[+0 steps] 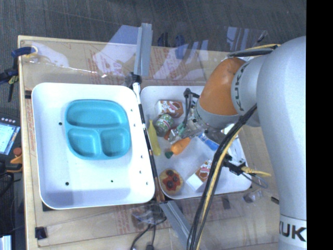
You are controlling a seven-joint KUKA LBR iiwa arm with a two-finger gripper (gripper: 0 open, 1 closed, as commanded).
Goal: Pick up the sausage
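A wooden bench holds 2 glossy white bins; in the right bin (229, 186) lies a crowd of small plastic foods. The gripper (188, 130) hangs among them, open or closed I cannot tell. The sausage (168, 135) seems the reddish stub left of it, touching a round can (163, 123) and a tapered carrot (180, 146); a grab could catch either neighbour.

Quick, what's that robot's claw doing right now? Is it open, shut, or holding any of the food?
Gripper: low in the right bin, among the toy food; whether it holds anything cannot be told from this view.
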